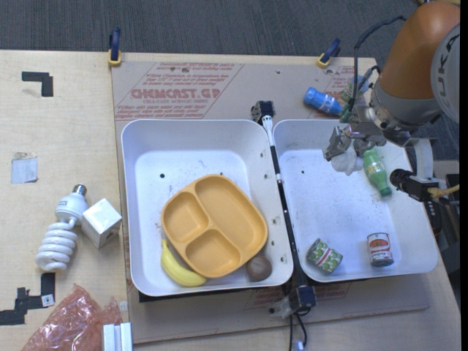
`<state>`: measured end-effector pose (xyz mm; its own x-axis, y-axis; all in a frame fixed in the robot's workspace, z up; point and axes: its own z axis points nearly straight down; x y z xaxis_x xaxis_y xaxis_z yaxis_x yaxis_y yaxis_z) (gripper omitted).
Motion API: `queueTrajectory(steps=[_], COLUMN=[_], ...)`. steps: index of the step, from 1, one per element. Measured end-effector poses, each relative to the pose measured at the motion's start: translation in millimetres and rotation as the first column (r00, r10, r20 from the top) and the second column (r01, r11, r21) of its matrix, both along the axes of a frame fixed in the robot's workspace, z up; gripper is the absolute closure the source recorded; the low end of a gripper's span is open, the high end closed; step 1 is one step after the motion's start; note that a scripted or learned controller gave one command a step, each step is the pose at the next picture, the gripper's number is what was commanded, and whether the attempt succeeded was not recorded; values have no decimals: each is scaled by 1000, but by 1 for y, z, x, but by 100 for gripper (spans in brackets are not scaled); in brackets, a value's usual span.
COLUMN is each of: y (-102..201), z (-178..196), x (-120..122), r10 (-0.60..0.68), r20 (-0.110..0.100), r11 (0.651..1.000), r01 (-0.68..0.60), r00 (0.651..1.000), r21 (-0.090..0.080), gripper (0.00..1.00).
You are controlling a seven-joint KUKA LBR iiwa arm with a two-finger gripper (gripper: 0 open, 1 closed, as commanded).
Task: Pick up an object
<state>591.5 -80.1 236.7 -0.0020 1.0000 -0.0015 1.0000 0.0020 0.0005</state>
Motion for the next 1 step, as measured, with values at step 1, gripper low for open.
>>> queueTrajectory(steps=[1], y=[10], z=[58], x=[-5], r10=[1], r20=[0], r11=[1000], r01=[-1], r00=[1000], r21=[0], gripper=[100])
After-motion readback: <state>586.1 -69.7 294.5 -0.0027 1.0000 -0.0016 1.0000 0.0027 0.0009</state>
